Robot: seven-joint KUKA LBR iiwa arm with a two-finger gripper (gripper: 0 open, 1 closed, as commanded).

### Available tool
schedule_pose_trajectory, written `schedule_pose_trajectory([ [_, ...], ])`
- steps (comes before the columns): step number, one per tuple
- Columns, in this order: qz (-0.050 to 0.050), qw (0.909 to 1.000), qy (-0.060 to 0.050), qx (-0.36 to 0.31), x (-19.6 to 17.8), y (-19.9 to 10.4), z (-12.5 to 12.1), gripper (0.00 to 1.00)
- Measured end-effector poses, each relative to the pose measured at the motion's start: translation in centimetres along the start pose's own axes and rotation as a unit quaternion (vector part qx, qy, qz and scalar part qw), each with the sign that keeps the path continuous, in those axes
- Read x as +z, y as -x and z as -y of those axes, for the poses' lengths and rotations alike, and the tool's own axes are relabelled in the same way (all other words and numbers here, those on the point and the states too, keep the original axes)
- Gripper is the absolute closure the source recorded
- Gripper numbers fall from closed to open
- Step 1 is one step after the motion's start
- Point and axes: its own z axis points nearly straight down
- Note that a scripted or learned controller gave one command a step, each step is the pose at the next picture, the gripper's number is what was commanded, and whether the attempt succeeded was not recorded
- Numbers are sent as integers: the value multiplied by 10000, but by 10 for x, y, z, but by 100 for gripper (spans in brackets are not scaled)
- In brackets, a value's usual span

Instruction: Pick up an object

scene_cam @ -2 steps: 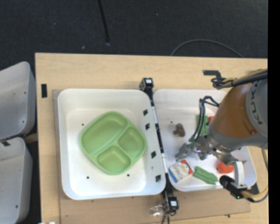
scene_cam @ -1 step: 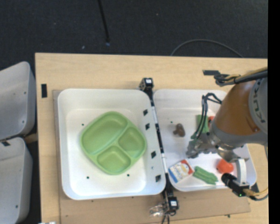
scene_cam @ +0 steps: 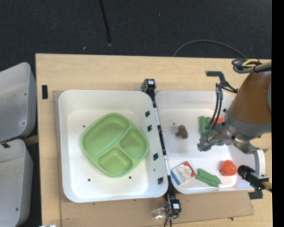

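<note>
Where compartments dip, green tray (scene_cam: pixel 114 144) looks smooth.

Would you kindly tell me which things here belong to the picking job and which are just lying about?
Job:
gripper
brown lump
orange ball
green piece
small packet
right bin

Lying about:
green divided plate
left bin
black cable
</note>
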Motion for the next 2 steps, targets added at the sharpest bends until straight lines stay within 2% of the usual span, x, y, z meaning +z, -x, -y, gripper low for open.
schedule_pose_trajectory([
  [1, -5, 10000, -19, -14, -16, 1, -2, 100],
  [2, -14, 10000, -27, -33, -15, -50, -34, 100],
])
